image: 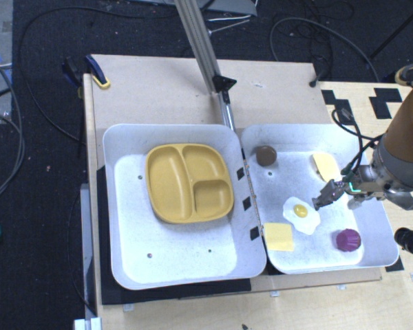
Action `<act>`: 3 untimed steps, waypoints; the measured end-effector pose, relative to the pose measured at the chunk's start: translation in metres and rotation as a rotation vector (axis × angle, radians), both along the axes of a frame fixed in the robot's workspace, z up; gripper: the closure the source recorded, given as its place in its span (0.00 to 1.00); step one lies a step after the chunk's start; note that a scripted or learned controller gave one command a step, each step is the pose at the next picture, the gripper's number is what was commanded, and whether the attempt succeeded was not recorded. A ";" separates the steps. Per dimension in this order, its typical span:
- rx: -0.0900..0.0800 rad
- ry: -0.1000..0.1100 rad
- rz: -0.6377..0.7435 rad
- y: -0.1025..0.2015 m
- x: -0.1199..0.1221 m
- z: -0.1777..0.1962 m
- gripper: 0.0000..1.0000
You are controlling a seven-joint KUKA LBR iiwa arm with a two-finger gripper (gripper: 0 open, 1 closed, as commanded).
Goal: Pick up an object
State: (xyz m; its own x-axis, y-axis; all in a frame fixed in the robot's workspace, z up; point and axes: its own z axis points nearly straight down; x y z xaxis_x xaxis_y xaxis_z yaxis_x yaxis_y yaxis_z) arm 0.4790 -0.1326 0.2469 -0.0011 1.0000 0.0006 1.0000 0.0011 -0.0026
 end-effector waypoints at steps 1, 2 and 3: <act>-0.001 -0.002 0.000 0.000 0.000 0.001 0.00; 0.001 0.003 -0.003 -0.002 -0.001 -0.063 0.00; 0.001 0.002 -0.003 0.002 0.005 -0.124 0.00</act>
